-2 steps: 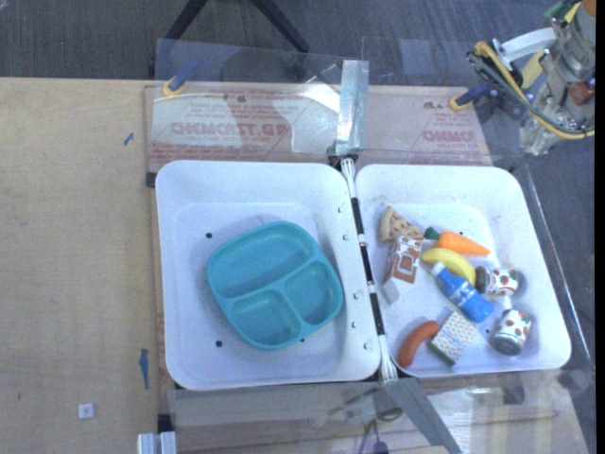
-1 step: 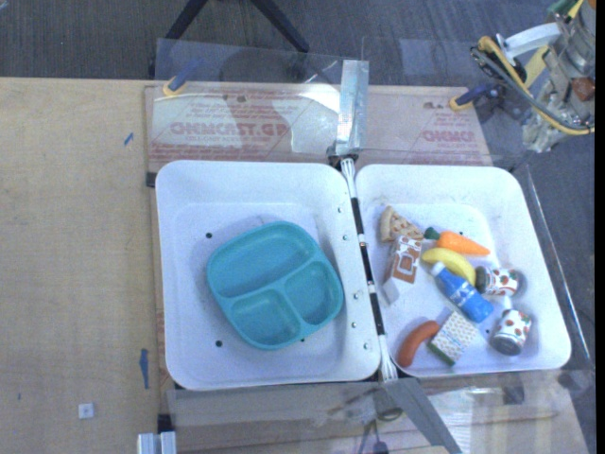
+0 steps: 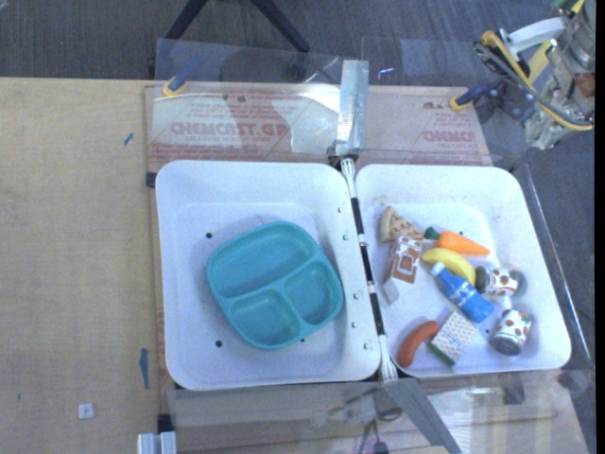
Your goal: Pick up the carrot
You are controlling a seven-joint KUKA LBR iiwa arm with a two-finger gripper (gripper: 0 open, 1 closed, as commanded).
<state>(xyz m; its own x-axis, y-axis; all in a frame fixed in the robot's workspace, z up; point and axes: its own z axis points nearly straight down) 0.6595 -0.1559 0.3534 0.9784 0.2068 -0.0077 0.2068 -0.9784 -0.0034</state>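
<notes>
Arm: the grey robot arm with yellow cables (image 3: pixel 553 60) sits at the far right corner, away from both bins and off to the side of the surface.
Jaws: they cannot be made out in the tangle of parts at the arm's end, so it cannot be told if they are spread or pressed together.
Carrot: the small orange toy carrot with a green top (image 3: pixel 458 243) lies flat in the right white bin (image 3: pixel 529 197), in the far part of the pile, its green end pointing left.
Banana: a yellow toy banana (image 3: pixel 449 263) lies just near of the carrot, almost touching it.
Bottle: a blue bottle with a white label (image 3: pixel 465 294) lies on its side just beside the banana.
Cans: two small red and white cans (image 3: pixel 506 305) lie at the right of the pile.
Pizza: a brown toy pizza slice (image 3: pixel 397 225) lies to the left of the carrot.
Carton: a small brown and white box (image 3: pixel 406 260) lies near the pizza slice.
Sausage: a red-orange toy sausage (image 3: pixel 417 342) lies at the near side of the right bin, beside a checked green block (image 3: pixel 454 337).
Left bin: the left white bin (image 3: pixel 189 197) holds a teal plastic plate with three parts (image 3: pixel 274 285).
Surface: a light wooden surface (image 3: pixel 71 253) carries both bins.
</notes>
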